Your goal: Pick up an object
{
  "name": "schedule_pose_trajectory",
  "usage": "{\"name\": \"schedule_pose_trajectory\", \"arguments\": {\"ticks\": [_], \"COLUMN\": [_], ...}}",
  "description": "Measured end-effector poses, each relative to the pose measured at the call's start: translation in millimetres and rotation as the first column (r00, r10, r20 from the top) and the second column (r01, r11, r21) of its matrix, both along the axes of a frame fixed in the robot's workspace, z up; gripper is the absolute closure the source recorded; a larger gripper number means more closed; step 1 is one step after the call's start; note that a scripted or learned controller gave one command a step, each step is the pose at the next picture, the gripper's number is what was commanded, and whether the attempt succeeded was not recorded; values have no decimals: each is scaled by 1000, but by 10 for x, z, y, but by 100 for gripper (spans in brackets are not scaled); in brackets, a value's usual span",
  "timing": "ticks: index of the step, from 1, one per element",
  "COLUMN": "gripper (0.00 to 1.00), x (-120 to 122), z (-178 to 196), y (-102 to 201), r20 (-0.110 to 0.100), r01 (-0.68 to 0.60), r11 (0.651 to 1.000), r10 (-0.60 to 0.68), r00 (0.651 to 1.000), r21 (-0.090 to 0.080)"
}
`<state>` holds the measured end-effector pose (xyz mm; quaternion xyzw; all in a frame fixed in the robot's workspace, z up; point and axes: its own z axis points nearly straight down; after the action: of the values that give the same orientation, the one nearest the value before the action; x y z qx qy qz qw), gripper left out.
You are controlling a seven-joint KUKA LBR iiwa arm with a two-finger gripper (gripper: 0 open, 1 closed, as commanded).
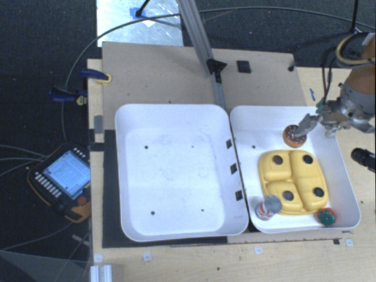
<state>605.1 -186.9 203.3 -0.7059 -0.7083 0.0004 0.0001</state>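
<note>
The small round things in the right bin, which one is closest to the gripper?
The brown round one at the bin's far side, right by the gripper. The grey one and the green one lie at the near edge.

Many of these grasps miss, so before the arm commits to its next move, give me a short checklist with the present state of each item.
1. Gripper over the right white bin: ok.
2. Small round brown object right at its tip: ok.
3. Brown object held: cannot tell.
4. Brown object apart from the yellow four-lobed block: ok.
5. Small green ball and small grey-and-red object away from the gripper: ok.
</note>
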Motion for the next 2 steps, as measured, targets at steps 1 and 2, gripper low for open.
{"name": "schedule_pose_trajectory", "arguments": {"ticks": [1, 2], "gripper": [0, 0], "x": [63, 50], "z": [-471, -732], "y": [-67, -66], "r20": [0, 8], "r01": [2, 1], "r11": [1000, 1000], "r10": [-2, -1], "r00": [1000, 1000], "r21": [0, -2]}}
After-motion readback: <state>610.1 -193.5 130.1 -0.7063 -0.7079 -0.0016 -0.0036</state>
